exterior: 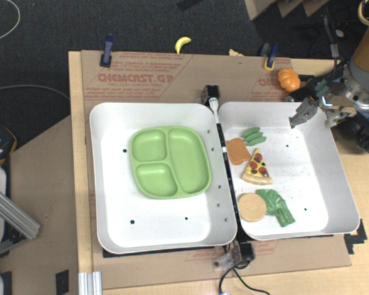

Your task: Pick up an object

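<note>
Dark floor [61,17] all around, with a brown board [172,75] lying on it and two white bins side by side on the board.

In the right bin [320,171], five small toy foods, all along its left side. A pizza slice [257,168] in the middle of them. Just above it to the left, a brown toast [237,151], touching or almost touching the pizza. Above those, green beans [253,135]. Below the pizza, a round tan cookie [253,207], with a green leafy toy [277,206] right beside it, touching its right edge.

Up in the top right part of that bin, the gripper [302,112], well apart from all the food. Nothing seen in its grip. Open or closed: cannot tell, too small and dark. Grey arm [363,72] coming in from the right edge of the frame.

In the left bin [111,208], a green plate [170,161] with three parts, sitting near the middle.

Outside the bins, an orange toy [288,79] on the board near the top right. A yellow banana [182,43] on the floor at the board's top edge. Two blue clamps on that same edge, one at the left [106,51] and one at the right [270,55].
</note>
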Action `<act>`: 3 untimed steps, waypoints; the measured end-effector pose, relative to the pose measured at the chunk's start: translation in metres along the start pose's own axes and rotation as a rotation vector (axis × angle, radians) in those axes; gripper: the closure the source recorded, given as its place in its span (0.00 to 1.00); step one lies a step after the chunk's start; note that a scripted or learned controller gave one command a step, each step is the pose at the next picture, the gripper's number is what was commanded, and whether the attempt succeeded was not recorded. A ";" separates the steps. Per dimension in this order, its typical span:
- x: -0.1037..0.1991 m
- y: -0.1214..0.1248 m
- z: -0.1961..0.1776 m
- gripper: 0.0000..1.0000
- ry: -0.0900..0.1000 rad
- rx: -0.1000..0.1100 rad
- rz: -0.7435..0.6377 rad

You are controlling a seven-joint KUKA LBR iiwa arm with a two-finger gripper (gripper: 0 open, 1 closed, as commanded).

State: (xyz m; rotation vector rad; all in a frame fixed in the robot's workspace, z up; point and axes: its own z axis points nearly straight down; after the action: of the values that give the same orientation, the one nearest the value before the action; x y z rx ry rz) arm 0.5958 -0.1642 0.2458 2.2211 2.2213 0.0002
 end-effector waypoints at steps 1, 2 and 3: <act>0.092 -0.044 -0.115 0.00 0.002 -0.012 -0.010; 0.087 -0.043 -0.118 1.00 -0.001 -0.005 -0.002; 0.201 -0.058 -0.200 1.00 0.003 -0.010 -0.012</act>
State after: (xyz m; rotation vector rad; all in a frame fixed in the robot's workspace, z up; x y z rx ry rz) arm 0.5378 0.0365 0.4453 2.2043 2.2309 0.0148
